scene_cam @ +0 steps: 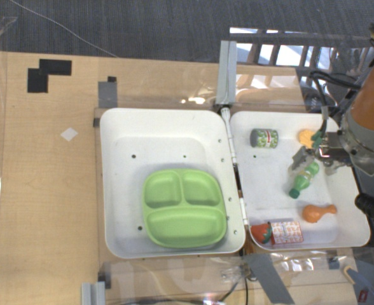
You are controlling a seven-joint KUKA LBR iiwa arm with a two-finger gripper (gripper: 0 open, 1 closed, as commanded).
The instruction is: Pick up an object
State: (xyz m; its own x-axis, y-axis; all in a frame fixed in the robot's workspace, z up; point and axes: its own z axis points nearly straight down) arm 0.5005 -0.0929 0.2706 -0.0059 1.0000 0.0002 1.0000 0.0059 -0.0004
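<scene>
Red-capped packet (280, 232) partly overhangs bin rim (301, 248); tool (309, 159) obscures green bottle (303, 179).

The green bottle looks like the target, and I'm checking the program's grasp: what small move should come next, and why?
Probably a short straight descent. The gripper sits right over the upper end of the green bottle, which lies tilted in the right bin, apart from the other items.

Green tray (184, 208), L bin (120, 132)
</scene>
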